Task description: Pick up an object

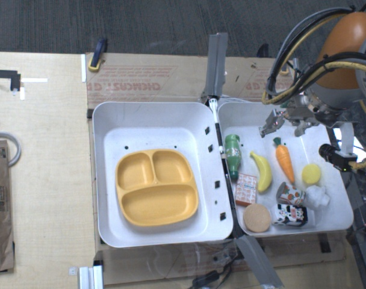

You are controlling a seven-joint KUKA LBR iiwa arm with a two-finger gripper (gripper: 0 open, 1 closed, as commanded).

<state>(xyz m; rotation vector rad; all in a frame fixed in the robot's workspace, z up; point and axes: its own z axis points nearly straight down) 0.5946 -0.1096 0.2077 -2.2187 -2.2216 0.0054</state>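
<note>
The right bin [333, 221] held a green bottle [232, 155] at its left wall, a banana [262, 171] beside it, a carrot [283, 162], a lemon [312, 173], a round biscuit [257, 218] and small cartons [245, 190] nearer.

The brown bag [0, 209] was cut off by the left edge; labels on the small carton [246, 190] were too small to read.

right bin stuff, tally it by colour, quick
Green: 1, bottle
Yellow: 2, banana, lemon
Orange: 1, carrot
Tan: 1, round biscuit
Red and white: 1, small carton
Black and white: 1, cow-print carton
White: 1, crumpled lump
Mixed: 1, small packet
Total: 9
</note>
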